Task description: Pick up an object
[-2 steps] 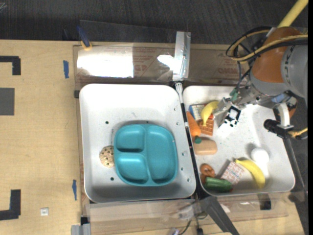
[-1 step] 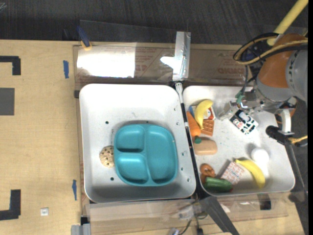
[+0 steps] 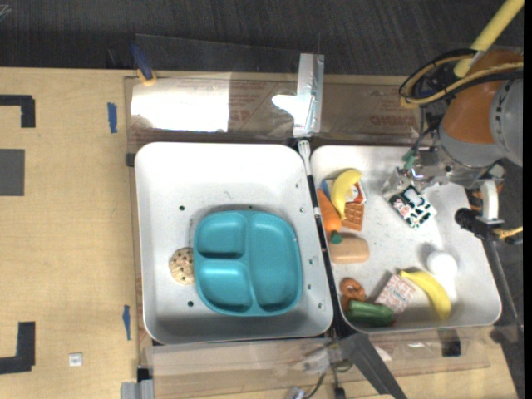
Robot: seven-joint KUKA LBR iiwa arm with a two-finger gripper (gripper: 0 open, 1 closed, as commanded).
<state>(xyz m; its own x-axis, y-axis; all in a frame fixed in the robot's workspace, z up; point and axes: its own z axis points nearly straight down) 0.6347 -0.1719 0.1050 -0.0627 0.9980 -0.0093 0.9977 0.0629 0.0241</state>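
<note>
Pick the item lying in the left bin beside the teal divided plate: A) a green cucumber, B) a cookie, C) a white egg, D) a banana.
B: a speckled cookie lies against the left edge of the teal divided plate in the left bin.

Beyond my bench, at twelve o'clock, a dark grey carpeted floor [image 3: 249, 7] runs the full width, ribbed in fine lines. The bench top [image 3: 58, 223] below me is pale brown board, stretching out toward nine o'clock. Black corner marks [image 3: 21, 110] sit on it at ten o'clock and again at seven o'clock, with a dim grey square between them at the edge. Short strips of blue tape [image 3: 111, 116] stick to the board near eleven o'clock and near seven o'clock. A clear plastic sheet [image 3: 179, 106] at twelve o'clock throws back a bright white glare from the light overhead.
</note>
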